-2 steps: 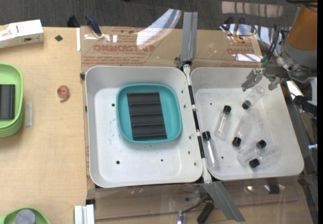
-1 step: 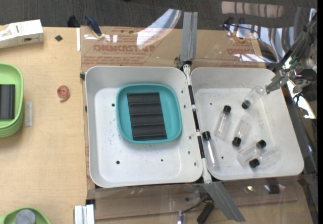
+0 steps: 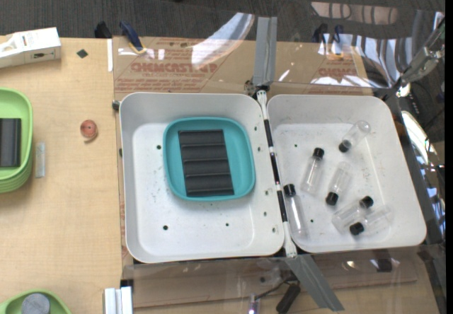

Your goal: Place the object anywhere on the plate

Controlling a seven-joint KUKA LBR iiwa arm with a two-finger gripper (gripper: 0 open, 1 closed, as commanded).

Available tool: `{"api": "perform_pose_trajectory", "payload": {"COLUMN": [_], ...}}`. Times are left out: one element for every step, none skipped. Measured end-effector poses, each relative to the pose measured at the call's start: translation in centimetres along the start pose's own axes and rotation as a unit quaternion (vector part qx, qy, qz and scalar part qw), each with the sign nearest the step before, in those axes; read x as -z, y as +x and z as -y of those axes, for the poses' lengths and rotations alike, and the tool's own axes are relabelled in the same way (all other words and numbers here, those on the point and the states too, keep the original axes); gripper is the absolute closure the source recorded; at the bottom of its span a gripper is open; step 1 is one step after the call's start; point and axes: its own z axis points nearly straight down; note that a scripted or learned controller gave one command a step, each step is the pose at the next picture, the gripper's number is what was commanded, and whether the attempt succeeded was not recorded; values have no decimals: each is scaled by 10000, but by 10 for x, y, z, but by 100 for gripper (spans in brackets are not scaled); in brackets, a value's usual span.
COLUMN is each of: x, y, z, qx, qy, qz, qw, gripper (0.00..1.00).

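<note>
A teal square plate (image 3: 244, 164) lies in the left white bin (image 3: 141, 221), slightly toward the back. On it rests a black ridged block (image 3: 206, 161). The right white bin (image 3: 396, 164) holds several clear vials with black caps. One vial (image 3: 352, 138) lies near the back, one (image 3: 312, 167) in the middle, and one (image 3: 291, 208) along the left wall beside the divider. Others cluster at the front right (image 3: 361, 221).
A metal divider (image 3: 265, 58) runs between the bins. A clear plastic sheet (image 3: 184, 65) stands behind them. On the wooden bench to the left sit a green tray (image 3: 21, 111), a small red disc (image 3: 88, 129) and a white box (image 3: 28, 45).
</note>
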Motion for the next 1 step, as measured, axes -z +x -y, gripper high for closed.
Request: {"api": "perform_pose_trajectory", "payload": {"x": [61], "y": [10], "z": [-44], "qx": [-527], "qy": [0], "qz": [1], "qw": [9986], "gripper": [0]}}
